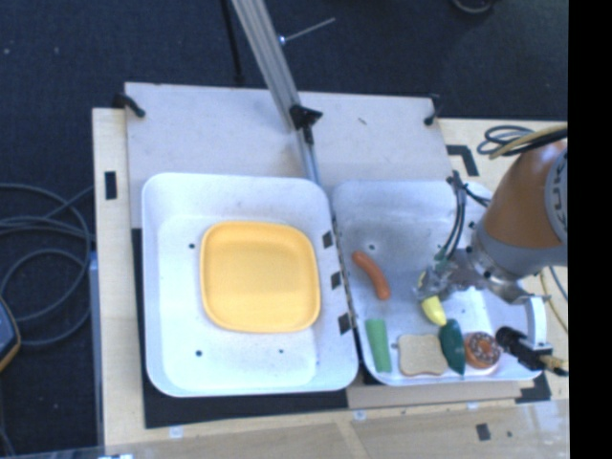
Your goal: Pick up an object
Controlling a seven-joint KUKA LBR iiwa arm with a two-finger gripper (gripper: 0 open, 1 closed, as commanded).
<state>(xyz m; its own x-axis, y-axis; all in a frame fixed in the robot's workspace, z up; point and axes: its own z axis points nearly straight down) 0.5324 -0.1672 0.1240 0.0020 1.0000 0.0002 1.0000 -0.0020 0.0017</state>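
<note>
oddly, no writing is legible (too blurry); the gripper perhaps touches the yellow piece, grip state unclear.

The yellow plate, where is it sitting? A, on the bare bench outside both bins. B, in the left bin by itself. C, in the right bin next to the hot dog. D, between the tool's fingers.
B: the yellow plate lies flat in the left bin, with the toy foods over in the right bin.
</note>
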